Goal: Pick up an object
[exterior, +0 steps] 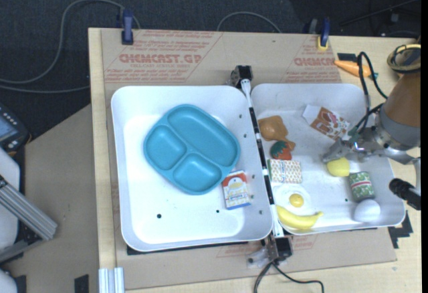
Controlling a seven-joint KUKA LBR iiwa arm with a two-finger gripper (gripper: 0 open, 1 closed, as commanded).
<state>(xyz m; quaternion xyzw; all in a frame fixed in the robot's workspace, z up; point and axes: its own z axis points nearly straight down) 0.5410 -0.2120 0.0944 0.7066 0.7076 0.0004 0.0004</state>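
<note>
My gripper (pixel 345 150) reaches in from the right and sits low in the right bin (pixel 348 92). It is just above a small yellow lemon (pixel 338 167), touching or nearly touching its top. A green can (pixel 361 185) lies just right of and below the lemon, with a white egg-like ball (pixel 366 210) below that. A red-and-white packet (pixel 328 121) lies up and left of the gripper. Nothing is visibly lifted off the bin floor.
Further left in the right bin lie a brown bun (pixel 273 128), a red and green fruit (pixel 282 150), a wafer pack (pixel 285 170), a fried egg (pixel 294 199) and a banana (pixel 299 218). The left bin (pixel 134 171) holds a blue divided plate (pixel 190 148) and a small carton (pixel 236 191).
</note>
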